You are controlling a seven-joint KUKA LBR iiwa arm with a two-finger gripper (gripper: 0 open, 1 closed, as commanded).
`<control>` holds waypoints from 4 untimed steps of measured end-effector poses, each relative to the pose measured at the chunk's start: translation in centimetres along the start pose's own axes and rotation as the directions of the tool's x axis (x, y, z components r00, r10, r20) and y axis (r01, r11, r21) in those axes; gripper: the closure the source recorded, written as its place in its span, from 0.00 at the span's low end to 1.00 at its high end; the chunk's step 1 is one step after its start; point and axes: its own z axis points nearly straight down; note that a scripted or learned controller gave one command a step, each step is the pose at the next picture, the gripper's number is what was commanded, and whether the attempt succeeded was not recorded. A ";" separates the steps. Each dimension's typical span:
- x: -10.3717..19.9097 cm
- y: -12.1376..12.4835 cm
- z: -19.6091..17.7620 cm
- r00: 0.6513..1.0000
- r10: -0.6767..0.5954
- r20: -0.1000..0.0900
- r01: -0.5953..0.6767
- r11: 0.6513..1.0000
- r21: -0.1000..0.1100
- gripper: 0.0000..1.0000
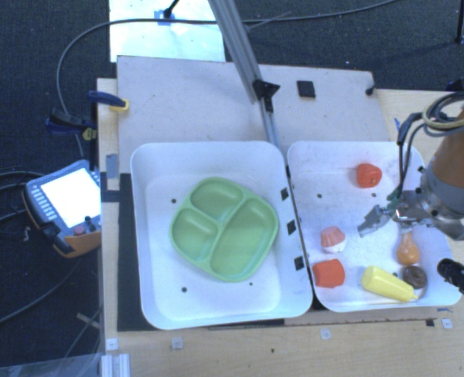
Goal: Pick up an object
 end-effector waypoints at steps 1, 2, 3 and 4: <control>0.0 0.3 -0.6 1.000 -0.003 0.002 0.003 1.000 -0.012 0.00; 0.1 -0.1 3.7 1.000 -0.001 0.001 0.001 1.000 -0.009 0.00; 0.1 0.4 8.0 1.000 -0.001 0.001 0.001 1.000 -0.009 0.00; 0.1 0.6 10.5 1.000 0.000 0.002 0.000 1.000 -0.014 0.00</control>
